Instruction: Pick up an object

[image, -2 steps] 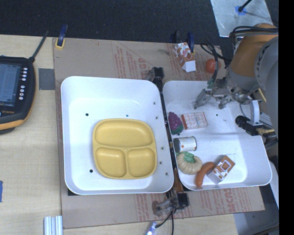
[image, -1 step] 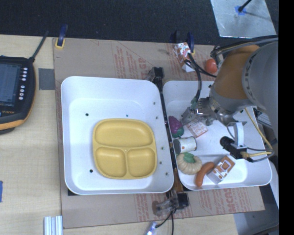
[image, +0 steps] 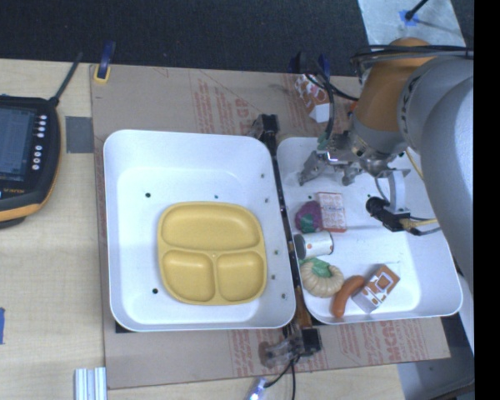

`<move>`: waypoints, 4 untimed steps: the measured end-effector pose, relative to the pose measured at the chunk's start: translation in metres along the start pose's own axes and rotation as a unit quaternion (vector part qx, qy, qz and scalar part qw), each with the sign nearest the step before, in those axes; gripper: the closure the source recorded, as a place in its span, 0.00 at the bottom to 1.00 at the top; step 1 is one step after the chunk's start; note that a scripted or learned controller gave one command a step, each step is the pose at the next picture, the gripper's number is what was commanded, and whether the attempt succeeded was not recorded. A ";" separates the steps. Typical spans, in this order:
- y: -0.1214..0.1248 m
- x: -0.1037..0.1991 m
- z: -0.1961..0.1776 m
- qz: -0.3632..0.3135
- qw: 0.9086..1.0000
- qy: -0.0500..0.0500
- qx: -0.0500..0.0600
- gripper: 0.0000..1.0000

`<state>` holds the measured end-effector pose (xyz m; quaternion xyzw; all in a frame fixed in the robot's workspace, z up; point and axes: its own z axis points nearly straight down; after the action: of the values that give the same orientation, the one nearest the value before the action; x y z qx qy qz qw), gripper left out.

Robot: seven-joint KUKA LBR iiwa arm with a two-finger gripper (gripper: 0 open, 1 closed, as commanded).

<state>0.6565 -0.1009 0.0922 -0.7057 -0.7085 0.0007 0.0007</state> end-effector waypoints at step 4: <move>-0.001 -0.102 -0.003 0.001 1.000 0.000 0.000 0.00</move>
<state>0.6562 -0.2031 0.0947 -0.7065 -0.7078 0.0009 0.0004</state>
